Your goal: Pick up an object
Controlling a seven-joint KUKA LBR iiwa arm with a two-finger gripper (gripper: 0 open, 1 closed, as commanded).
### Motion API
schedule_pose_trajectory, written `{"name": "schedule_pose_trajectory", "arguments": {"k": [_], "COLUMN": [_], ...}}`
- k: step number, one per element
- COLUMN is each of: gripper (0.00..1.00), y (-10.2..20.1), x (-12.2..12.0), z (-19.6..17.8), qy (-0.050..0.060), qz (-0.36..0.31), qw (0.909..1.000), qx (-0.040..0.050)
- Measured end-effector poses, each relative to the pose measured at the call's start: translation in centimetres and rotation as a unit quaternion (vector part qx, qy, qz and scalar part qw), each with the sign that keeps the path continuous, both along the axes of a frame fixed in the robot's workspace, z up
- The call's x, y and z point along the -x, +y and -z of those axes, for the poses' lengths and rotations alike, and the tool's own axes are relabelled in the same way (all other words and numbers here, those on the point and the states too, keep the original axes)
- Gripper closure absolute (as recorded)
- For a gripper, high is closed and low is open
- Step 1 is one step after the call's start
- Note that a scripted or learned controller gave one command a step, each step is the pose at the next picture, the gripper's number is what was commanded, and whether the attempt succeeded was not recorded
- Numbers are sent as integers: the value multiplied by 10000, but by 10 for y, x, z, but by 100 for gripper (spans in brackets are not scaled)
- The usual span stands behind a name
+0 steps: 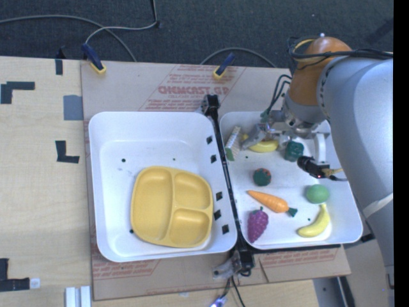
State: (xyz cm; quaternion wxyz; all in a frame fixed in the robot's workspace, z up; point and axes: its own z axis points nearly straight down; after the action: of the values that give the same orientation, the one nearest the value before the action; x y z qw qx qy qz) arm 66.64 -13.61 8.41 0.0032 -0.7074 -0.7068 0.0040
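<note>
Camera view: gripper sits low over a small yellow banana beside the carrot's bin; finger state I cannot tell. Likely grasp stage; next, closing and lifting.

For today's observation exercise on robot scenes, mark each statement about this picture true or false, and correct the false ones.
1. The yellow divided tray lies in the left bin. True.
2. The carrot lies in the left bin. False: it lies in the right bin, between the dark green ball and the purple grapes.
3. Two bananas are in the right bin. True: one near the claw, another near the front right corner.
4. The claw hovers over the yellow tray. False: it is over the back of the right bin.
5. The light green fruit sits just behind the front banana. True.
</note>
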Motion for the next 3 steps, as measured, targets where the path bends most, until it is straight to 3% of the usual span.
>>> {"name": "schedule_pose_trajectory", "arguments": {"k": [1,2,3], "gripper": [0,0,0], "y": [-51,-49,-53], "x": [-2,17,0], "z": [-72,-2,-1], "qy": [-53,-60,33], "qz": [-8,-17,-27], "qw": [10000,10000,10000], "qx": [3,4,-28]}}
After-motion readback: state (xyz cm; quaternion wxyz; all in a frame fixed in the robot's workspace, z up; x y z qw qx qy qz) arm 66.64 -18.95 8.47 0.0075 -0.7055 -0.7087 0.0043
